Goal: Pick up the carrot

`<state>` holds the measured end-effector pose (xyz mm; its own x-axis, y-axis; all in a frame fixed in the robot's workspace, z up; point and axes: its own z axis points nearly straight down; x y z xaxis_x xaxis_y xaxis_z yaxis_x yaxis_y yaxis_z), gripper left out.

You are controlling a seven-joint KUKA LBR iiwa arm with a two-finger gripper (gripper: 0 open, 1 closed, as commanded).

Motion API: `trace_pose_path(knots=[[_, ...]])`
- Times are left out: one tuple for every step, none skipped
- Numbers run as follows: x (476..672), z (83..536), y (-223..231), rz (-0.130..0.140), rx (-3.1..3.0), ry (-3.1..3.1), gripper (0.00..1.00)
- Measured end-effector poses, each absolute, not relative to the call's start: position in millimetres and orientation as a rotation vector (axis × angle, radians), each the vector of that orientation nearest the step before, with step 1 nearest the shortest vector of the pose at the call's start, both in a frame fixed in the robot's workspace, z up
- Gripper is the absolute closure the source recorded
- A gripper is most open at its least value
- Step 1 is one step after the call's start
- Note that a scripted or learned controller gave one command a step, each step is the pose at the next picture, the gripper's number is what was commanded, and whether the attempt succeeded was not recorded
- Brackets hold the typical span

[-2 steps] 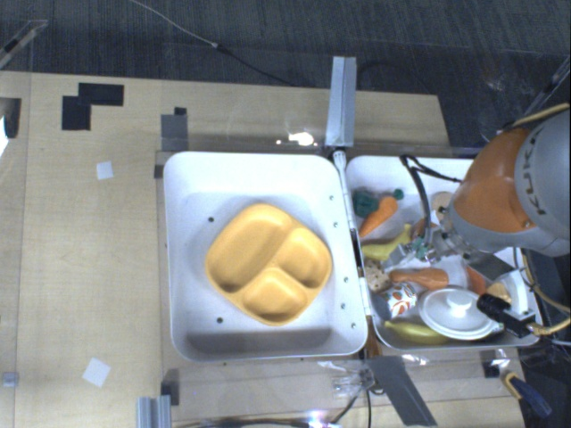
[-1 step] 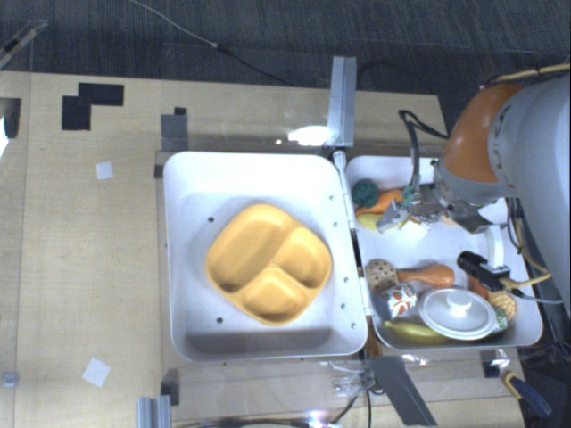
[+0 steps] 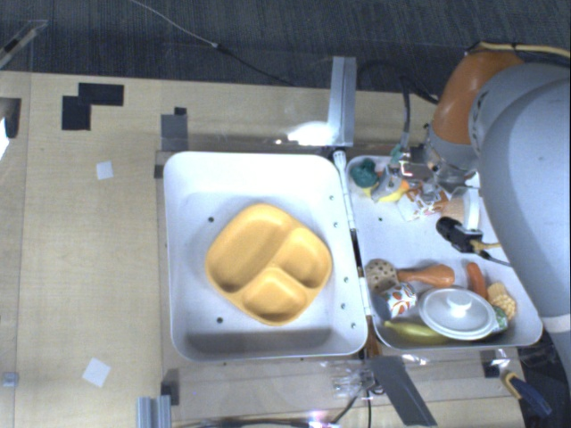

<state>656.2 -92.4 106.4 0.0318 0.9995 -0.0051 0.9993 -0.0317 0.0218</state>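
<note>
The carrot, a small orange piece, lies in the far part of the right bin. My gripper hangs low over that far end, just above and left of the carrot and close to it. The wrist and the large grey arm hide the bin's right side. Nothing shows clearly between the gripper's tips.
Near the gripper lie a teal item and a small yellow piece. The bin's front holds a brown drumstick, a red sausage, a white lidded pot, a banana and a small cup. The left bin holds a yellow divided plate.
</note>
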Motion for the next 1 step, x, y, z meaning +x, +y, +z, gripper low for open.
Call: trace_pose_path(knots=[[554.4,159.6,-147.8,0.006,2.632,1.706,0.0]])
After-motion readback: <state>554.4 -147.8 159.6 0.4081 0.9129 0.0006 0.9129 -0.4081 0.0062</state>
